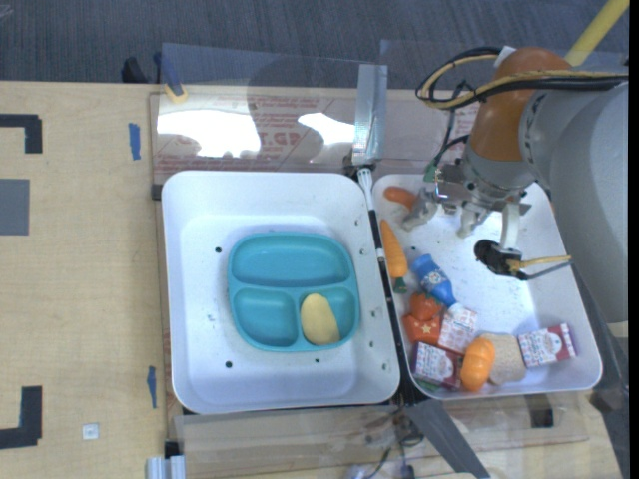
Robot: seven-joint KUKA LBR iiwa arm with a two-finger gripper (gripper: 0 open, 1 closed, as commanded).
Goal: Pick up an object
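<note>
Starting at the bottom of the frame, the right bin (544,292) holds a crowded row along its lower edge: a red-and-white carton (547,345), a beige piece (506,359), an orange fruit (477,362) and a small carton (434,362). Just above them lie a red toy vegetable (424,317) and a blue object (432,279), with a carrot (394,250) by the bin's left wall. In the left bin (190,267), a teal divided plate (290,267) carries a yellow potato (319,319) in its lower right compartment. Higher up, the gripper (454,218) hangs over bare bin floor, its fingers looking spread with nothing between them. A small orange piece (399,196) lies to its left.
</note>
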